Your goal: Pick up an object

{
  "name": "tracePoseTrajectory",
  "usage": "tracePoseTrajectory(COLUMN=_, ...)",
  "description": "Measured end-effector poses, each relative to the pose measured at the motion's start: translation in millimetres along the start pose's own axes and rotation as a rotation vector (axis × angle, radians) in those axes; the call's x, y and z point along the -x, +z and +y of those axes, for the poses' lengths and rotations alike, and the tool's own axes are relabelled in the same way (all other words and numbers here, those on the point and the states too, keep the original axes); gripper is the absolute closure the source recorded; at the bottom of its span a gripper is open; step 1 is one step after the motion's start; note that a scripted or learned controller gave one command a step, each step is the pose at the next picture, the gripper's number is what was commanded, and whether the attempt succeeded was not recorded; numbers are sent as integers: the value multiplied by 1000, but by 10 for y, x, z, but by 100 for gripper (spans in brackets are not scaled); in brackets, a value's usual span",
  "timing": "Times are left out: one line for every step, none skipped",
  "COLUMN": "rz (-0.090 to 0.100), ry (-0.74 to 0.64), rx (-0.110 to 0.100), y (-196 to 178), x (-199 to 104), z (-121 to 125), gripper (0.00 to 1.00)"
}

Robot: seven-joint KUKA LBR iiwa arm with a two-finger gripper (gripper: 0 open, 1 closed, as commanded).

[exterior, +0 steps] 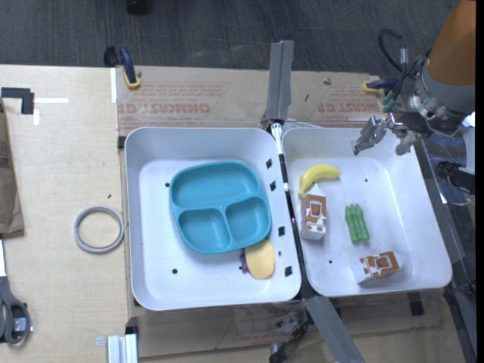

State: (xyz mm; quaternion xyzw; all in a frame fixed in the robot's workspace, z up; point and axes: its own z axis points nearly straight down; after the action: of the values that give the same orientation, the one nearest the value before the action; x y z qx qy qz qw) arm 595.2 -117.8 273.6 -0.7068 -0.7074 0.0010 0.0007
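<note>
Over the far right corner of the right bin (pixel 423 195), the tool (pixel 370 137) is seen hanging from the grey-and-orange arm (pixel 452 48); whether it is open or closed cannot be told at this angle, and nothing is seen held in it.

Right bin contents:
- banana (pixel 318 175) near the far left corner, just beside the divider wall
- small orange-and-white carton (pixel 314 215) touching or just beside the banana's near end, against the left wall
- green bean-like bundle (pixel 356 223) at mid-bin, apart from the carton
- second orange-and-white carton (pixel 379 267) near the near right corner, lying tilted

Left bin (pixel 144 225) contents:
- blue three-compartment plate (pixel 219 206) set at mid-bin
- pale yellow rounded item (pixel 260 261) at the plate's near right edge, with a small purple piece beside it; exact type cannot be told

On the counter (pixel 60 165), left of the bins, a grey ring (pixel 99 228) is laid flat, and scissors (pixel 13 318) are partly seen at the near left edge.
</note>
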Motion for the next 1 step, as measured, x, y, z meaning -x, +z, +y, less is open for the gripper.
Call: tracePoseTrajectory(rz=1, ry=-30, rx=-1, y=1186, x=246, z=-517, gripper=0)
